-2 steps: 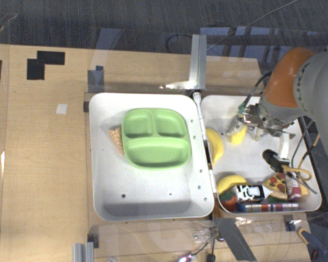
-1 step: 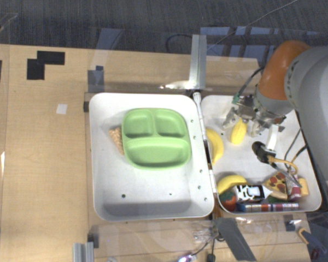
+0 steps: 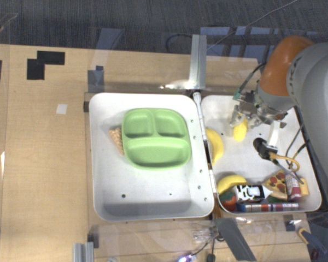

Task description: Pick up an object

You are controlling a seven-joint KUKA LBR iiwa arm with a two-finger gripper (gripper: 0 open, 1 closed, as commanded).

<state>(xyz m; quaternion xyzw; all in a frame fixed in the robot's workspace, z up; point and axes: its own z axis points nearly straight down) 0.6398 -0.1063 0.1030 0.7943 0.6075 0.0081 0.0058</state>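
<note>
Along the near wall of the right bin (image 3: 316, 201) lies a crowded row of things: a strip of red and blue markers (image 3: 265, 206), a black-and-white item (image 3: 250, 192) just behind them, and a rounded yellow fruit (image 3: 229, 183) at the row's left end. To the right of these sit a toy pizza slice (image 3: 277, 183) and a small reddish bottle (image 3: 294, 188), touching or nearly so.

Further back, a banana (image 3: 214, 145) curves along the right bin's left wall, apart from the near clutter.

Beyond that, in the far half of the same bin, the claw (image 3: 242, 123) hangs low over the white floor, the grey arm with its orange band reaching in from the right. A small yellow piece (image 3: 239, 132) sits right at the claw's tip, well clear of the banana. Whether the claw is open, closed or gripping this piece cannot be told from here.

In the left bin (image 3: 106, 201), a green divided plate (image 3: 154, 137) lies flat toward the far side. A tan, waffle-like piece (image 3: 116, 138) pokes out from under the plate's left edge.

Both bins rest on the pale wooden table (image 3: 38, 162), which bears black marks (image 3: 45, 62) near its far left.
</note>
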